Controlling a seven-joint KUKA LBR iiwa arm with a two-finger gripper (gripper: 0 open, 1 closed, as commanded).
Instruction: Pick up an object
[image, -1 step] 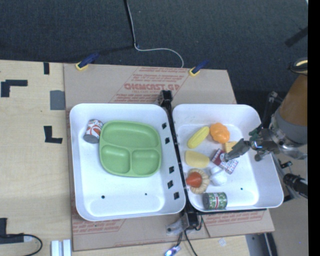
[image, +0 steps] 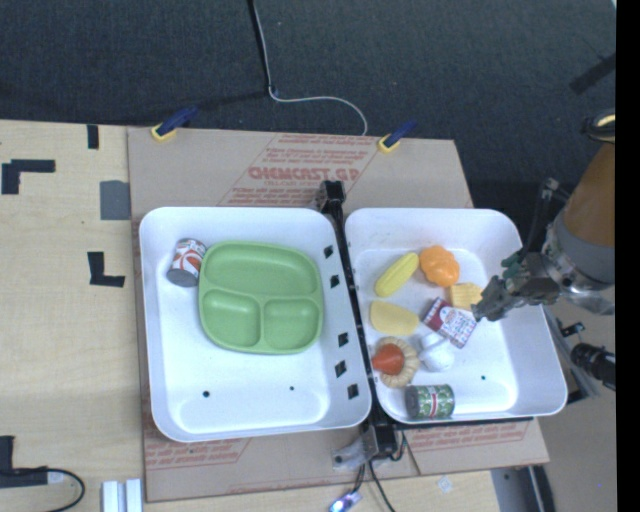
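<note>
Gripper (image: 490, 303): sitting at centre right of the frame, over the right bin (image: 530, 392), its dark tip reaching in from the arm (image: 590, 225) at the right edge. Whether it is released or clenched cannot be told at this size; nothing is showing as grasped.

Nearest items, working outward from the tip:
- Small yellow piece (image: 465, 294), lying just left of the tip, near or touching it.
- Red-and-white packet (image: 450, 322), lying just below that, tilted.
- Orange fruit (image: 438, 265), sitting up and left of the yellow piece.
- Corn cob (image: 397, 273), lying diagonally further left.
- Yellow lemon-like piece (image: 393, 318), resting below the corn.
- White round item (image: 437, 353), sitting under the packet.
- Red-topped item (image: 392, 360), lying lower left in the cluster.
- Green can (image: 431, 401), lying on its side at the bin's lower edge.

Left bin (image: 160, 300): holding a green divided plate (image: 261, 297) and a small can (image: 186, 263) at its upper left.

Judged risks: the candidates are crowding together, so a descent here could be landing between the yellow piece and the packet and closing on neither, or nudging one aside. The flat packet is likely offering little to pinch. A rounded piece could be squirting out sideways under an off-centre squeeze.
</note>
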